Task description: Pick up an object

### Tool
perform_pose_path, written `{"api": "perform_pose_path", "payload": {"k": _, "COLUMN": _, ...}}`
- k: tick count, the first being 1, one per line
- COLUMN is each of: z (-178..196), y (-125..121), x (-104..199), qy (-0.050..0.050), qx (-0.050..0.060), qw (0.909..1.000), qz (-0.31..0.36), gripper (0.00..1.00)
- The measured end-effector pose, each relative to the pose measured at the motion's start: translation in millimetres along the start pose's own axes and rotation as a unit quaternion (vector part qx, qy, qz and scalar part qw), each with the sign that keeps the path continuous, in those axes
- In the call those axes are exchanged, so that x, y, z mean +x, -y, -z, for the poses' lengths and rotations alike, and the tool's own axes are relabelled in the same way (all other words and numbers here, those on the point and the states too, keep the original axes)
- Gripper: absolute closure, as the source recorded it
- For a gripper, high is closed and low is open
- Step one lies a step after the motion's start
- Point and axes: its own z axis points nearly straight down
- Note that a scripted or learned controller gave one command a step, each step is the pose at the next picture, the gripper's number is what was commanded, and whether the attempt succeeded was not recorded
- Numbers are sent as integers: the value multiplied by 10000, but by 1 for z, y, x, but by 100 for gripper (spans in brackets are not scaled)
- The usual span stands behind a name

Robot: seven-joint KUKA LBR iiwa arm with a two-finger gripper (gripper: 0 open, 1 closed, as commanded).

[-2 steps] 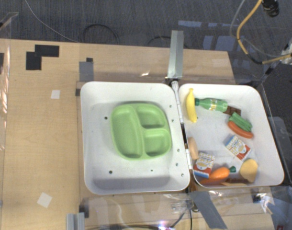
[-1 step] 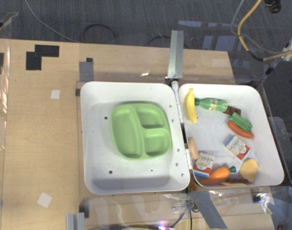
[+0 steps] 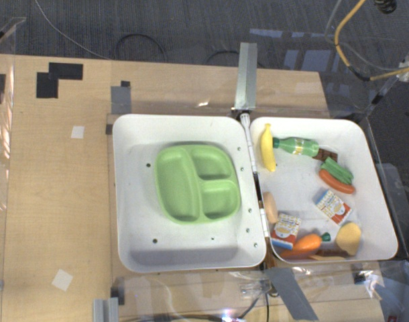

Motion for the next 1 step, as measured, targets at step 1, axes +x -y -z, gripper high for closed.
{"api": "perform_pose_path", "payload": {"k": 1, "z": -165, "y": -17, "x": -36, "qy": 103, "qx": 9, "qw": 9998, "qz": -195, "gripper": 100}}
